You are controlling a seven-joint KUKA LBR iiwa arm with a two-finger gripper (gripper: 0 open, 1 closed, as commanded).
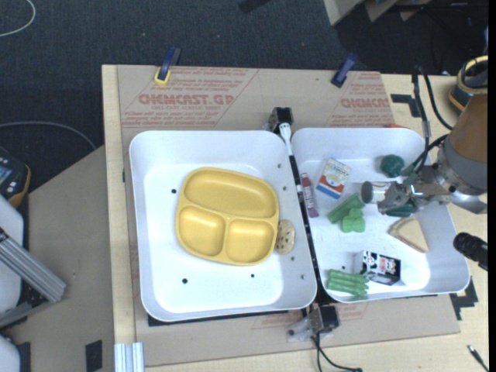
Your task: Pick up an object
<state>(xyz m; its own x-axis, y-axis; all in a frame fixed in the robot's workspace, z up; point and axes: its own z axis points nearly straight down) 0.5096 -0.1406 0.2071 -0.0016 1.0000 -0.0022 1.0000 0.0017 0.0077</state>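
My gripper (394, 200) hangs low over the right bin (434, 281), reaching in from the right. Just below it lies a tan wedge (410, 235). To its left sit a light green toy (349, 214) and a small white carton with blue and orange print (334, 178). A dark green lump (391, 163) lies above the gripper near the bin's back wall. A black-and-white packet (381, 266) and a bundle of green beans (346, 283) lie at the front of this bin. A red marker (308, 194) rests along its left wall.
The left bin (155, 285) holds a yellow divided plate (227, 215) with a cookie (285, 237) at its right edge. Both bins stand on a cardboard sheet (232, 91) held by clamps. A black cable runs down the gap between the bins.
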